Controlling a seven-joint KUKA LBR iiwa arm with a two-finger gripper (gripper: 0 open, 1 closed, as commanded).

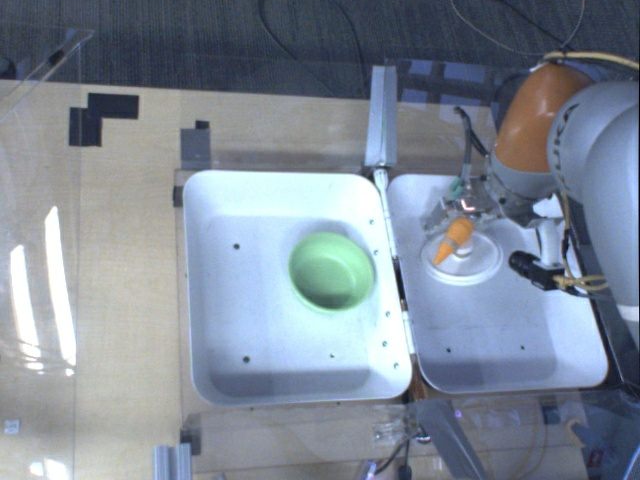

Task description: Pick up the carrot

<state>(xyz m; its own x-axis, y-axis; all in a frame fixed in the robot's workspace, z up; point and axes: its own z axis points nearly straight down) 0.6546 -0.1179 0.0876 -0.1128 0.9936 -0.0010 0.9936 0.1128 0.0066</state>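
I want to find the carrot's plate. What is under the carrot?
The carrot rests on a small white plate in the right bin. The hand hangs over its top end, hiding that bit.

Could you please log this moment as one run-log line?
gripper: at carrot top | small orange carrot: on round white plate, right bin | green bowl: left bin

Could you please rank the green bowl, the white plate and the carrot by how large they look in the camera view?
1. green bowl
2. white plate, close to the bowl in size, partly hidden by the carrot and gripper, so this ranking is unsure
3. carrot, clearly smallest
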